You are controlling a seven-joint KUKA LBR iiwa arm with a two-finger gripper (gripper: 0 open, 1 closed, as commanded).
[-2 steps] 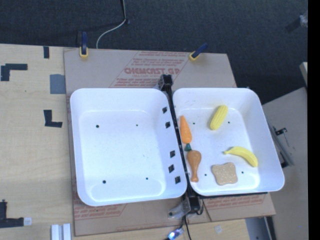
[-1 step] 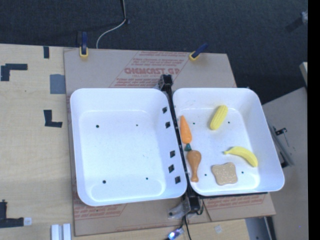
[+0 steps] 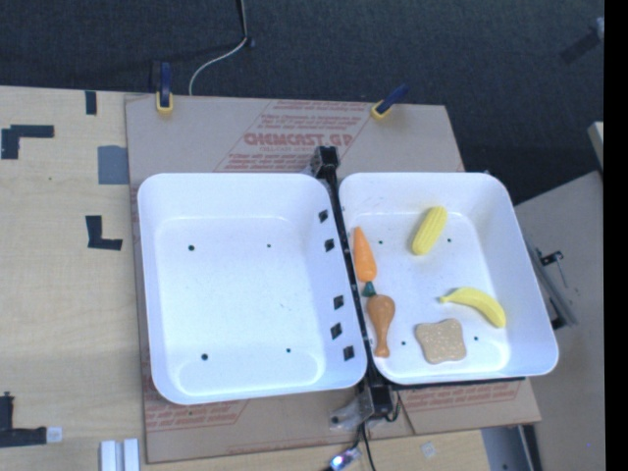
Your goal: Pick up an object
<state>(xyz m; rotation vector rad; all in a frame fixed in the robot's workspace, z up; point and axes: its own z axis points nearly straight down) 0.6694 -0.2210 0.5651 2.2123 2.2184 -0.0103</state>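
The right bin (image 3: 491,196) holds several toy foods. An orange carrot (image 3: 363,254) lies along its left wall. Just below it sits a brown chicken drumstick (image 3: 380,321). A yellow corn cob (image 3: 428,230) rests toward the back middle. A yellow banana (image 3: 477,304) lies at the right, and a tan slice of bread (image 3: 440,340) sits near the front wall.
The left bin (image 3: 235,283) stands beside the right one, joined by a black clip strip (image 3: 337,263). Both rest on a brown cardboard sheet (image 3: 285,135) clamped at the back. Cables hang at the front middle (image 3: 358,430).
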